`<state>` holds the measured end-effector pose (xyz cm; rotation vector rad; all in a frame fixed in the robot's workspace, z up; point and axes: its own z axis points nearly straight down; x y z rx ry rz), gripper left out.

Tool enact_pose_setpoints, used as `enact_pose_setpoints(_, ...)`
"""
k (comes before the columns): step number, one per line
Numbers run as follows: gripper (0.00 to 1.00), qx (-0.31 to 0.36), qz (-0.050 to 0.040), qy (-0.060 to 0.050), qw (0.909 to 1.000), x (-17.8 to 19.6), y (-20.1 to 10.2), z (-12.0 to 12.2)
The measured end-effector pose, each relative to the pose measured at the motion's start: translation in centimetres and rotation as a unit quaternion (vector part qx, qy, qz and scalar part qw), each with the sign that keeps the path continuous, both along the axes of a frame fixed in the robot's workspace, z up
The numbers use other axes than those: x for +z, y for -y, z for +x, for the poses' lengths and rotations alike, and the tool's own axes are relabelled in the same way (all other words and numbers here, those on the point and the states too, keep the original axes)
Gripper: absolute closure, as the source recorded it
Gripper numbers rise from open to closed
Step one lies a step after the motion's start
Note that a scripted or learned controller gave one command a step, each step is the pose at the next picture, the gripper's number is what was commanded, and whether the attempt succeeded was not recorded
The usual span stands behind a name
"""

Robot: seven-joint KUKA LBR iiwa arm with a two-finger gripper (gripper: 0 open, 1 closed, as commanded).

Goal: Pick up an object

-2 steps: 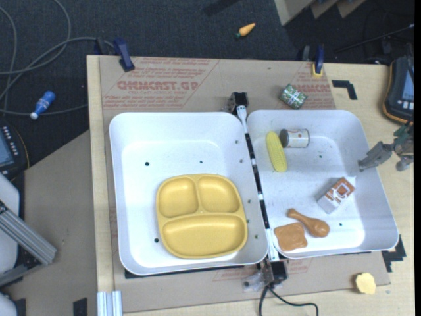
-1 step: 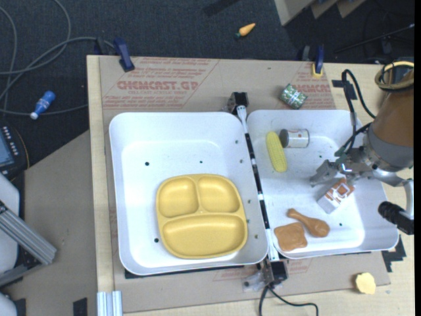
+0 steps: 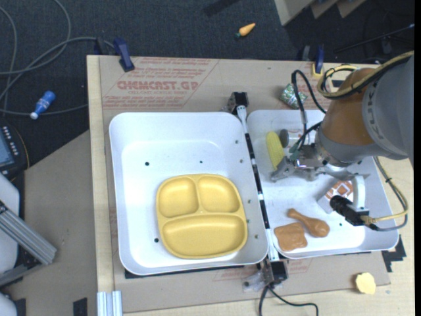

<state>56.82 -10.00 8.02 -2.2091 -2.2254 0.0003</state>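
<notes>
The left bin (image 3: 131,176) carries a yellow divided plate (image 3: 200,214), lying flat near its front, likely just one of the loose items set out for grasp tries. Across the divider, the right bin (image 3: 368,239) holds the smaller pieces: a yellow corn cob (image 3: 273,147) lying along the bin's left side, a brown drumstick-shaped toy (image 3: 308,222) and a flatter brown piece (image 3: 290,237) touching it toward the front, and an orange-and-white patterned item (image 3: 342,191) further right. The arm reaches down into this bin, and the gripper (image 3: 294,164) sits low just beside the corn cob, which is probably the target. How wide the claw stands cannot be told from above, and nothing can be made out inside it.
</notes>
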Motion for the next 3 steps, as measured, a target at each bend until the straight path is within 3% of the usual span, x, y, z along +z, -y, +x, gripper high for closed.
enact_pose_setpoints(1, 0.0, -0.004, -0.0017, -0.004, 1.0, 0.3, -0.3, 7.1)
enact_pose_setpoints(2, 0.0, -0.007, -0.0018, -0.012, 0.9999, -0.1, -0.5, 7.6)
enact_pose_setpoints(3, 1.0, -0.006, -0.0022, -0.01, 0.9999, 1.0, -0.6, 7.7)
